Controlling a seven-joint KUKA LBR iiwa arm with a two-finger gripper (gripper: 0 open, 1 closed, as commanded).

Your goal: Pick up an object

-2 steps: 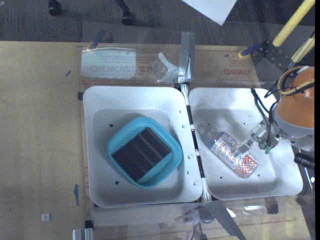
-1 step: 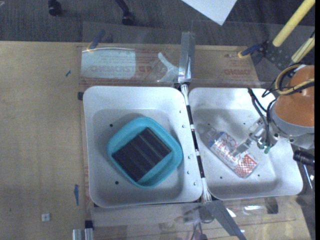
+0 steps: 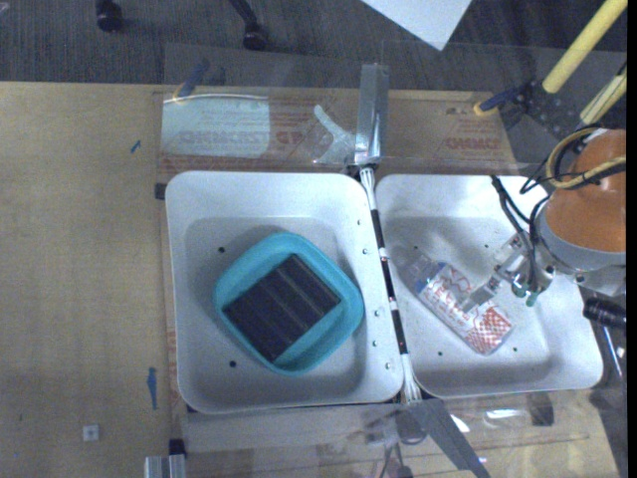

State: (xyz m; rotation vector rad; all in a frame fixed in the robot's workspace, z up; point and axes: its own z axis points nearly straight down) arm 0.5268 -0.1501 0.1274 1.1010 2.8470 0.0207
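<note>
A clear plastic packet [image 3: 460, 307] with a red-and-white patterned end lies slantwise in the middle of the right bin [image 3: 572, 371]. My gripper [image 3: 495, 285] hangs low over the packet's right part, at or just above its surface, reaching in from the right under the orange band of the arm [image 3: 587, 212]. I cannot make out whether anything is held. In the left bin [image 3: 199, 227] a teal dish [image 3: 333, 267] sits tilted, with a dark ribbed block [image 3: 279, 305] lying inside it.
A metal divider [image 3: 383, 287] runs between the two bins. Cables [image 3: 518, 212] loop from the arm over the right bin's far right corner. A yellow-handled tool [image 3: 587, 33] lies beyond the bins at the back right. Bare wooden bench [image 3: 80, 267] stretches to the left.
</note>
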